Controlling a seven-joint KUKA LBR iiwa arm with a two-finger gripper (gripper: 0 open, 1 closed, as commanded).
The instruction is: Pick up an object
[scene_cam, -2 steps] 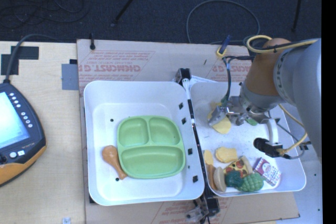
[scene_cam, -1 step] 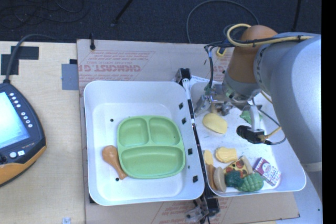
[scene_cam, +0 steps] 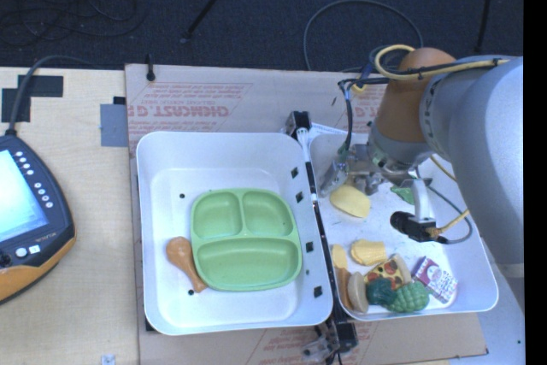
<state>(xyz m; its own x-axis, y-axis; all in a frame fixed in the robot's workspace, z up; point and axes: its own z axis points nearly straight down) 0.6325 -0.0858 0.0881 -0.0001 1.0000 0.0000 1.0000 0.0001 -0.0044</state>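
Observation:
My gripper (scene_cam: 356, 178) hangs low in the right bin (scene_cam: 479, 291), near its back left corner. Right under it and touching or nearly touching lies a pale yellow rounded piece (scene_cam: 350, 202). Whether the gripper has closed on this piece cannot be made out. Toward the bin's front sit another yellow piece (scene_cam: 368, 252), a pizza slice (scene_cam: 386, 270), a green broccoli-like toy (scene_cam: 402, 297), a tan bun-like piece (scene_cam: 356, 293) and a white and purple packet (scene_cam: 435, 280).
The left bin (scene_cam: 162, 158) bears a green divided plate (scene_cam: 245, 239) with a tan spoon-shaped toy (scene_cam: 184, 259) at its left. A small green item (scene_cam: 402, 194) lies beside the wrist. A handheld control pad (scene_cam: 21, 209) rests on the bench at far left.

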